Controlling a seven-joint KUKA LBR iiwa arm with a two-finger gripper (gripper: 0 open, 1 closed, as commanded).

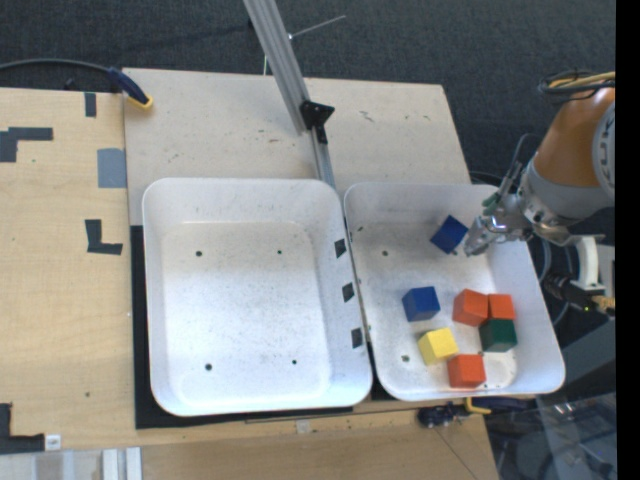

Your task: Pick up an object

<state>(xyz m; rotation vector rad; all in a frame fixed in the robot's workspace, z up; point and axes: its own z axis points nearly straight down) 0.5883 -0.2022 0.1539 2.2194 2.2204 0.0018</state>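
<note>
The claw [484, 234] sits low over the right bin [400, 203]. A tilted blue cube [449, 234] lies just beside it on the left, perhaps touching; whether the claw grips it or is spread, I cannot tell. Below the claw cluster another blue block [421, 303], two orange [471, 308], one green [498, 334] and one yellow [437, 345]. Judged so, nothing is lifted yet; grasp and lift remain.

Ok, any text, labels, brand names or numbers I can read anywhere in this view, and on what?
None can be read.
Coloured blocks in the right bin: plain faces, no print.
Left bin: dark dots and specks, no characters.
Grey and dark tape pieces on the wooden board: shapes, not letters.
Small white tag at the board's lower left: too small to read.
Arm and hand: no legible marking.
</note>
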